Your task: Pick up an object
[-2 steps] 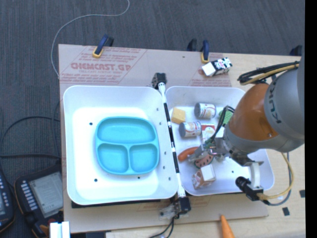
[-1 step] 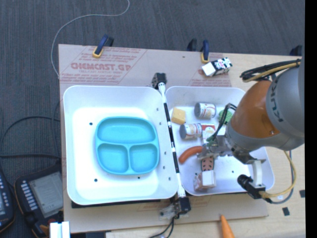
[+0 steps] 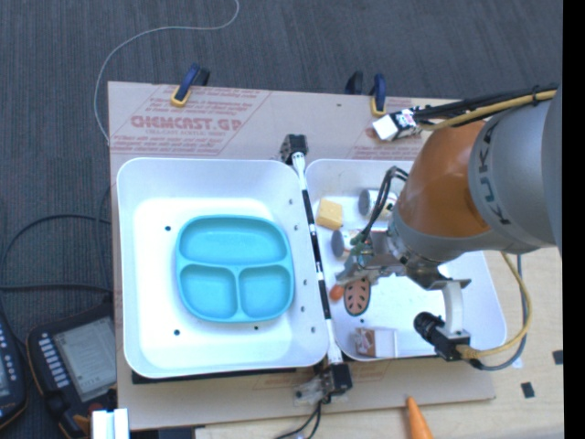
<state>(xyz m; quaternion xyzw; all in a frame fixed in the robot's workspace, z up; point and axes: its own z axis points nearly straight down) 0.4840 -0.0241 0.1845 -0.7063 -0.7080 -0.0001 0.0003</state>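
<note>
Honestly, I cannot tell my pincer's state; it hangs over the orange speckled toy in the right bin. Crowded neighbours may spoil my grasp.

Bright, even light washes the left white bin, its floor nearly glaring. The arm casts soft shadow beneath itself. Focus is slightly soft throughout.

Single fixed camera, mounted above the worktop, looking down at a slant. Frames both white bins side by side; arm enters from right.
</note>
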